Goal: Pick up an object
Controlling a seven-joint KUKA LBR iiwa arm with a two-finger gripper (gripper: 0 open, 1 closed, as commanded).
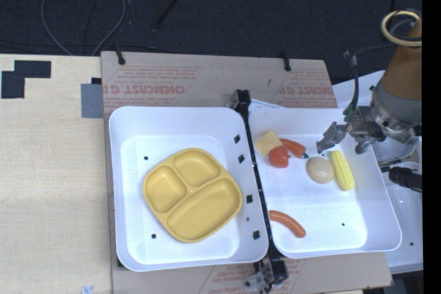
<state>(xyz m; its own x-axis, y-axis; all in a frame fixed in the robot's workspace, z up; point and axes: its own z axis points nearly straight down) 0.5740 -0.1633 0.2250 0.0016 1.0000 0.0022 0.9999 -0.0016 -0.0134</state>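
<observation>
Here the tool (346,139) hangs at the right of the picture, fingers spread wide, with nothing in them. Just below sit a corn cob (342,170) and an egg (320,170).

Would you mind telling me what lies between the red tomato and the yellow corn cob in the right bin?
In the camera view, a beige egg-shaped piece lies between the red tomato and the yellow corn cob, right against the cob.
</observation>
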